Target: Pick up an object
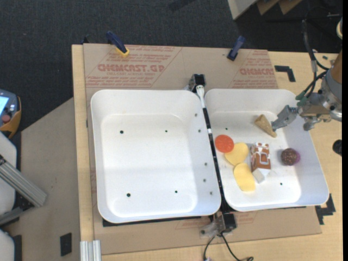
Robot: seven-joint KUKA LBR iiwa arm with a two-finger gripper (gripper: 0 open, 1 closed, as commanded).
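- my gripper [296, 118] hangs released, fingers spread, just right of the tan wedge [265, 125].
- wedge looks light and stiff; i'd pinch its flat sides.

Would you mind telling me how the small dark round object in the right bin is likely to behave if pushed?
The dark round object looks ball-like, so it would probably roll. It sits alone on bare bin floor, so little would stop it. It seems small, likely light.

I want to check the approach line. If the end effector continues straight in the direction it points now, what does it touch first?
Probably the tan wedge: the end effector points left and slightly down toward it in the right bin. Depth is unclear.
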